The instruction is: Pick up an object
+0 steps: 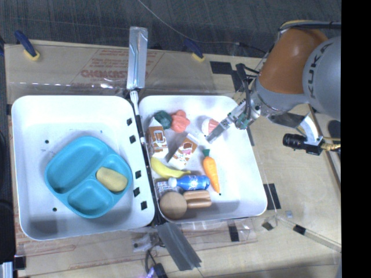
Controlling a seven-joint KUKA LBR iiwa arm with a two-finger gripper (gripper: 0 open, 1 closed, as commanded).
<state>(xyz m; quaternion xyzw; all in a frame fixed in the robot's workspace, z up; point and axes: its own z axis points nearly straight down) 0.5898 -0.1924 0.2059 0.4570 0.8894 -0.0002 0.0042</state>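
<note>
Two white bins sit side by side on the desk (pixel 301 184). The left bin (pixel 35 155) holds a blue divided plate (pixel 72 167), and a yellow potato (pixel 112 179) lies in the plate's near-right compartment.

The right bin (pixel 246 178) is crowded along its left half. A dark green piece (pixel 163 119) and a pink piece (pixel 180 120) lie at the far side. In front of them come a small carton (pixel 157 142) and a second carton (pixel 185 150), tilted. A banana (pixel 166 169) lies below the cartons, a blue bottle (pixel 190 183) below that, and a brown ball (pixel 173 205) beside a hot dog (pixel 197 198) at the near wall. A carrot (pixel 211 172) lies to the right of the bottle, pointing toward the near wall. A red-and-white piece (pixel 210 125) rests near the far right.

My gripper (pixel 215 134) reaches in over the bin's right rim and hangs just beside the red-and-white piece, above the carrot's leafy end. I cannot tell how my fingers stand, and I see nothing between them.
</note>
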